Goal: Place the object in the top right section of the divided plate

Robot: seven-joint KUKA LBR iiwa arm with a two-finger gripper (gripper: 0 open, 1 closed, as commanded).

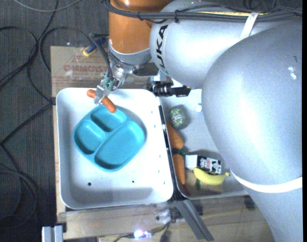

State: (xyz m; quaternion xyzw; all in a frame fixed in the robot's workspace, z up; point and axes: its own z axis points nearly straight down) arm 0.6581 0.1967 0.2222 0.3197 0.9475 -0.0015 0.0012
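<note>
The grey arm [234, 84] looms over the right bin [193, 116]. In the left bin [67, 185] sits the blue divided plate [110, 137]. The claw [104, 92] grips an orange sausage [107, 103] just above the plate's upper edge.

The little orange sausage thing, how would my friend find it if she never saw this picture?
Look at the left white bin, where a blue divided plate sits. Just above the plate's top edge, by the gripper, lies a small orange sausage. It is short and stubby, in the left bin, unlike the long carrots in the right bin.
</note>
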